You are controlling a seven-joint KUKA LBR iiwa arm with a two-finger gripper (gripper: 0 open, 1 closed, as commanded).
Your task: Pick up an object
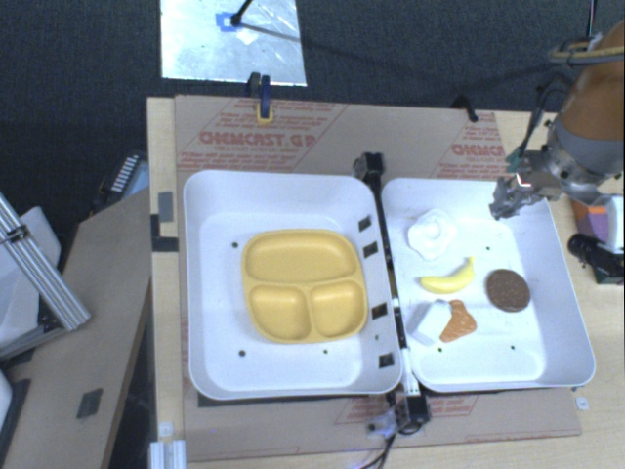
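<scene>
1. The grey two-finger gripper (510, 200) hangs over the upper right of the right shallow white bin (562, 360); nothing is seen between its tips. Open or closed: cannot tell, too small and dark.
2. Candidates all lie below and left of it, likely scattered apart for clean single picks: white crumpled lump (431, 233) closest, yellow plastic banana (448, 278), round brown disc (508, 289) almost straight below, orange-brown wedge (457, 321) farthest.
3. The yellow three-compartment tray (298, 283) sits far left in the left white bin (210, 262), probably a drop target.
</scene>
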